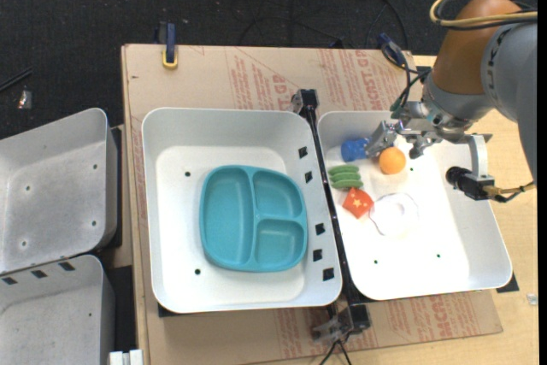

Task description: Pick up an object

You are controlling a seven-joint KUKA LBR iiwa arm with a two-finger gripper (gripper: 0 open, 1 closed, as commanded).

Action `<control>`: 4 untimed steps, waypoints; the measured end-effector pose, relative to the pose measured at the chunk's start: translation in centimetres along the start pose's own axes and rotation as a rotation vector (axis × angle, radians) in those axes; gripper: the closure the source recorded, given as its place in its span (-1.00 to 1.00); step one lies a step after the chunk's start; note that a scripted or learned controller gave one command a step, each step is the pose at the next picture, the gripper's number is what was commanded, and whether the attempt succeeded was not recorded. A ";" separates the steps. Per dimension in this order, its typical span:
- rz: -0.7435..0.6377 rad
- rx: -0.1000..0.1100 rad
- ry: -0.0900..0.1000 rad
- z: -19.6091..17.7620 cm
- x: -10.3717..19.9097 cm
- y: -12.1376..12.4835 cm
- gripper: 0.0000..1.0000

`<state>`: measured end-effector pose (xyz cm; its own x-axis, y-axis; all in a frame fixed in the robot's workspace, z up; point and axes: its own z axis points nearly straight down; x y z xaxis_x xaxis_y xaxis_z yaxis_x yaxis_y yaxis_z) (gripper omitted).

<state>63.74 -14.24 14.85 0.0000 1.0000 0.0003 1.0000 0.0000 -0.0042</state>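
Hovering at right of centre over the right bin (479, 256), gripper (398, 138) splayed and gripping nothing, just above the orange ball (392, 161); pickup not yet done.

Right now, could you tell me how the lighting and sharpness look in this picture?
Camera view: even, bright light; the white bins look nearly washed out but keep faint shading. Soft shadows lie under the gripper and the orange ball. The teal tray is sharp. The dark floor at top loses detail.
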 end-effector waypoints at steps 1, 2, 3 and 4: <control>0.000 0.000 0.000 5.4 0.1 0.0 -1.00; 0.000 -0.002 0.000 4.3 0.0 0.1 1.00; 0.002 -0.007 -0.001 -1.7 -0.2 -0.4 1.00; -0.002 -0.007 -0.001 -5.4 -0.2 -0.3 1.00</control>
<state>63.51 -14.44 20.29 -0.0018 1.0000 -0.0009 1.0000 0.0018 0.0025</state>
